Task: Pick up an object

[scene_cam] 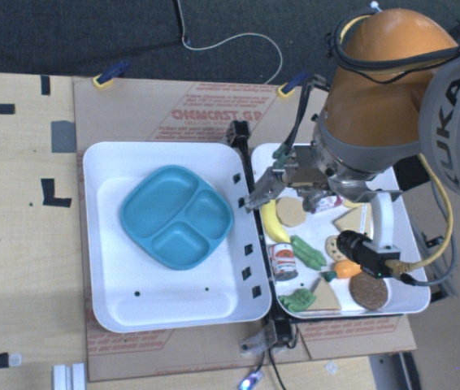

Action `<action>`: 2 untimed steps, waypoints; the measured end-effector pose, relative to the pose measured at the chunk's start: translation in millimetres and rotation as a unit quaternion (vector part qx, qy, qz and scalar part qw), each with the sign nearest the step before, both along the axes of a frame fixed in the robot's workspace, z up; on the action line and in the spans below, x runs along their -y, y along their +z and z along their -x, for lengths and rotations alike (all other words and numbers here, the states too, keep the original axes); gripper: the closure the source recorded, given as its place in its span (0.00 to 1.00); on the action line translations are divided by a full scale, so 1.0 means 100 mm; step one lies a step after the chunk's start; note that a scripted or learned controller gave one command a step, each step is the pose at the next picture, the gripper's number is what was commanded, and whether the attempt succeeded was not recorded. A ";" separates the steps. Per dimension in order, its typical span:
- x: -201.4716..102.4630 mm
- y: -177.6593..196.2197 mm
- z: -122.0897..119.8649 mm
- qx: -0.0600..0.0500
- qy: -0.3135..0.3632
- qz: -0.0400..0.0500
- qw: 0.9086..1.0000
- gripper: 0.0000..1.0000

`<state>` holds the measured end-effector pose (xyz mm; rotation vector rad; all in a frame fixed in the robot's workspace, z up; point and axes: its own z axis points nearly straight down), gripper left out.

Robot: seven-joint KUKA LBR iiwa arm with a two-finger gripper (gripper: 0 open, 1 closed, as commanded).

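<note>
1. Two white bins sit side by side on the desk. The left bin (pixel 104 218) holds a blue plate (pixel 177 216) with three sections. The right bin (pixel 413 299) is full of small toy foods.

2. The things to pick are all in the right bin: a yellow banana (pixel 274 222), a tan round cookie (pixel 292 213), a green pickle (pixel 309 252), a small can (pixel 284 262), an orange carrot bit (pixel 345 270), a brown round cookie (pixel 369 292) and a green leafy piece (pixel 299 301). They lie close together, and some touch.

3. The arm (pixel 380 80) hangs over the top of the right bin. The jaws (pixel 291 187) are low, near the wall between the bins, just above the banana and the tan cookie. I cannot tell if the jaws are apart or together. I see nothing held in them.

4. What could go wrong, I think:
   - The jaws are near the middle wall, so they could bump it.
   - The banana and tan cookie are so close that the jaws could push one away or pinch both.
   - The banana is curved and smooth, so it could slip out.
</note>
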<state>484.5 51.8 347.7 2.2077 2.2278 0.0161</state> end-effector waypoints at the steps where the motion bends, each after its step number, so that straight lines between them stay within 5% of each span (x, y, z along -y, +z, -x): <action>1: -0.09 1.01 0.00 0.000 -0.002 0.001 1.000 0.00; 2: -0.09 1.05 0.01 -0.006 -0.003 0.003 1.000 1.00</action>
